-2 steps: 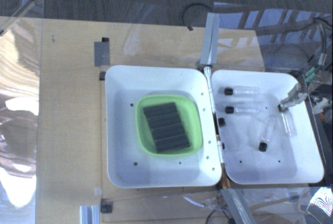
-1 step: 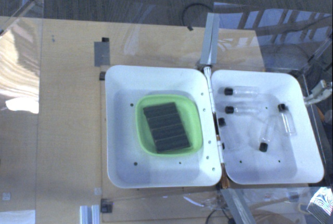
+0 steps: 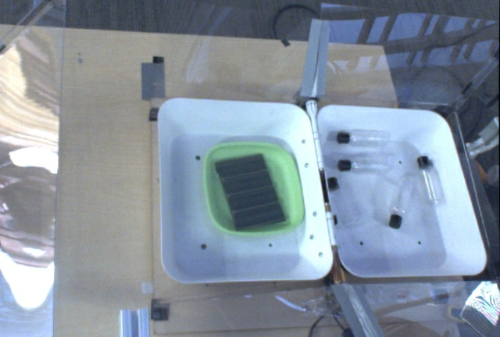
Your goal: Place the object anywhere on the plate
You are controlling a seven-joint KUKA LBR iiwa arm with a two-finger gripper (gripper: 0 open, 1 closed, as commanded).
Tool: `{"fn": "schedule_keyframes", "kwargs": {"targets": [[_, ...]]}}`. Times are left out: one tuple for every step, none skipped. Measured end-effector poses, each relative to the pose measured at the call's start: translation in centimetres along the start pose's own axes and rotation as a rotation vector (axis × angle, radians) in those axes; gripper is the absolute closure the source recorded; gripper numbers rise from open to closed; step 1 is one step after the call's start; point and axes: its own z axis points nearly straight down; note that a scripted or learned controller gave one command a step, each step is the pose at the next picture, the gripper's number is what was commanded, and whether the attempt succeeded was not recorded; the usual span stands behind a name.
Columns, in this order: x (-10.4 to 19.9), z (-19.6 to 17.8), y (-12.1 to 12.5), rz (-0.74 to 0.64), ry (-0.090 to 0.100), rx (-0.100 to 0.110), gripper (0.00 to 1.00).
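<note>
Overhead, we see a dark grey, ribbed rectangular block [image 3: 249, 192] lying flat and slightly askew in the well of a lime-green, square, round-cornered plate [image 3: 211, 179], which sits in the left shallow white bin [image 3: 176, 171] on the pale wooden surface [image 3: 101, 171]. If the block is the object meant, we judge the placing done.

In the right shallow white bin [image 3: 453, 249] lie four clear plastic vials with black caps [image 3: 367, 165], scattered and apart from one another.

We cannot tell whether the end effector is spread or pressed together.

We judge the block to be stiff and fairly light, its ridged top offering some friction. It looks best pinched across its shorter width, on the two long side faces. The plate's raised rim stands near its corners and may crowd the approach. The vials look light, smooth and prone to roll. We would take one across the middle of its barrel.
</note>
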Motion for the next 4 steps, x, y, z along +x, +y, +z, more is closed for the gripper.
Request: {"fn": "schedule_keyframes", "kwargs": {"targets": [[-0.03, -5.12, 0.00, 0.050, -0.001, -0.003, 0.00], [-0.03, -5.10, -0.01, 0.083, -0.001, -0.002, 0.00], [-0.03, -4.99, 0.16, -0.213, 0.000, 0.000, 0.00], [-0.04, -5.10, 0.01, -0.496, -0.001, -0.002, 0.00]]}}
